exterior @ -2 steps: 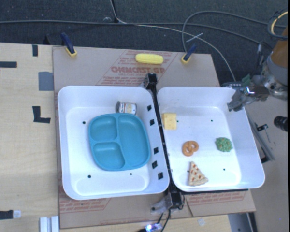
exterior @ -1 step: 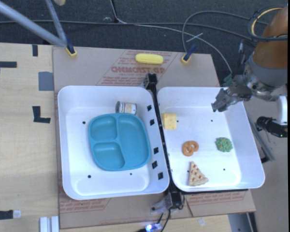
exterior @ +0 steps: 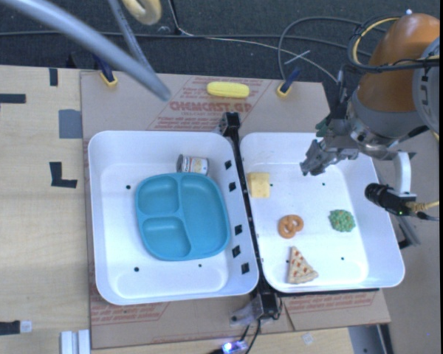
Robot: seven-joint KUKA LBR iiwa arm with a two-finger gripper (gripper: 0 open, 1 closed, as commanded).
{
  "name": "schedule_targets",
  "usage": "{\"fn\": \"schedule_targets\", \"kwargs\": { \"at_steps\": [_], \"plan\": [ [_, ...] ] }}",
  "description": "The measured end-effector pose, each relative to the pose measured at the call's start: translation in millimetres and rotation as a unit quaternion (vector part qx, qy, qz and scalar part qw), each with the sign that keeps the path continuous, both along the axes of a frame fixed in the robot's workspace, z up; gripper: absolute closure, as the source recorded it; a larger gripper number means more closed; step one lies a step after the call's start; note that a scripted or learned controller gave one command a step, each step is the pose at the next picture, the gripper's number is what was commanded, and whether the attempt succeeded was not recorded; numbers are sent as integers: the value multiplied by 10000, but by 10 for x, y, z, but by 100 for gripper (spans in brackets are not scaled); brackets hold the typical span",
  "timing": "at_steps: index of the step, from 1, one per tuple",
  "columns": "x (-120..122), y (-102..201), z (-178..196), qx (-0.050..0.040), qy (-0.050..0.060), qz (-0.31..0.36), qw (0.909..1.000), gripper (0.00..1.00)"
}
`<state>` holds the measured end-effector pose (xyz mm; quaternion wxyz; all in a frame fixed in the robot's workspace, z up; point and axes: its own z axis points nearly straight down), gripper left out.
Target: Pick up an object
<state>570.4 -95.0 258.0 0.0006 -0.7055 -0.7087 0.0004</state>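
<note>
One gripper (exterior: pixel 315 162) hangs over the upper part of the right bin (exterior: pixel 369 220), its fingers too dark and blurred to tell whether they are apart or together, with nothing seen between them. Below it lie a cheese block (exterior: pixel 259 185), a pretzel (exterior: pixel 290 226), a green lump (exterior: pixel 342 220) and a pizza slice (exterior: pixel 300 266). Beside it, the left bin (exterior: pixel 107 220) bears a blue tray (exterior: pixel 182 216) and a small can (exterior: pixel 193 165).

Blue divided plate (exterior: pixel 182 217) in left bin (exterior: pixel 103 198) — small can (exterior: pixel 193 164) touching its far edge.
</note>
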Motion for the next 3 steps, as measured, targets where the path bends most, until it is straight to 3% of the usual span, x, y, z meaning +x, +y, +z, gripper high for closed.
{"fn": "schedule_targets", "kwargs": {
  "at_steps": [2,3],
  "plan": [
    [-280,1125,-156,5,7,11,10000,100],
    [-290,1634,-137,3,2,11,10000,100]
  ]
}}
